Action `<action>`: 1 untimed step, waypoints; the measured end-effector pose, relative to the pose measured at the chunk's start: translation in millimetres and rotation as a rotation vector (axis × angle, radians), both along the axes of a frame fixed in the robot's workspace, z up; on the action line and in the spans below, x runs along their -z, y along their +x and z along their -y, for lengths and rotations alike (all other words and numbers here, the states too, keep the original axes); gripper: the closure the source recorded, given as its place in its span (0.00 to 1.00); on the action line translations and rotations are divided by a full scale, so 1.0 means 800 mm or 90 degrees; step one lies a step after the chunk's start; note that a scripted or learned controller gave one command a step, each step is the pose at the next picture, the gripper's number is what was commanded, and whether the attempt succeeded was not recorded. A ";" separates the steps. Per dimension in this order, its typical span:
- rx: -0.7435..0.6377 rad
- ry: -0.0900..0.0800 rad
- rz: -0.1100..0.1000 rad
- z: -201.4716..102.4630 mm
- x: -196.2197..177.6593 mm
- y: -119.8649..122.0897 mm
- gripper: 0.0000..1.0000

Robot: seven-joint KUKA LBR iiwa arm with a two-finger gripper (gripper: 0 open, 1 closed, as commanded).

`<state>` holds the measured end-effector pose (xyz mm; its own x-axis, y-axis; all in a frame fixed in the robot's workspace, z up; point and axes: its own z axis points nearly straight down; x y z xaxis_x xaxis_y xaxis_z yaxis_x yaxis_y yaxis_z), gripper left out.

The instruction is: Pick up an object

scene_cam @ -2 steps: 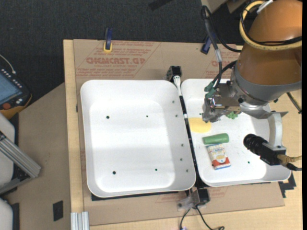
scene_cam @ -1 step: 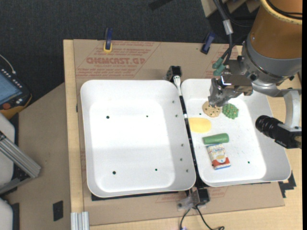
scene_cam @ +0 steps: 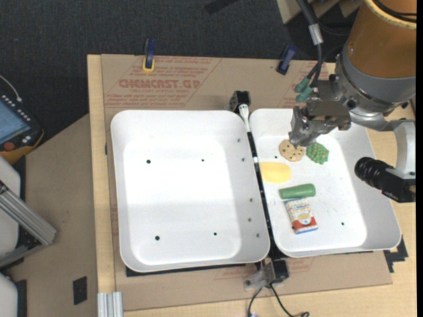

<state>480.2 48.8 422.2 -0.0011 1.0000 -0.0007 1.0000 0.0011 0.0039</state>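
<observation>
the bench is covered by a brown cardboard sheet (scene_cam: 172,78) printed with red lettering and held at its far edge by two blue clamps (scene_cam: 149,53). dark carpeted floor (scene_cam: 79,12) surrounds the bench. an aluminium extrusion (scene_cam: 23,213) lies at the left edge.

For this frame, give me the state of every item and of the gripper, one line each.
Gripper: low in the right bin, right above the tan cracker.
Tan cracker: flat on the bin floor, partly under the gripper.
Green studded block: resting beside the cracker.
Yellow piece: lying flat.
Green cylinder: lying on its side.
Small carton: lying flat.
Left bin: sitting flat beside the right bin.
</observation>
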 end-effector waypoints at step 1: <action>0.000 0.000 0.001 0.000 -0.013 0.001 1.00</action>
<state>480.8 49.2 432.3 -0.0016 1.0000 -0.0009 1.0000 0.0017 0.0059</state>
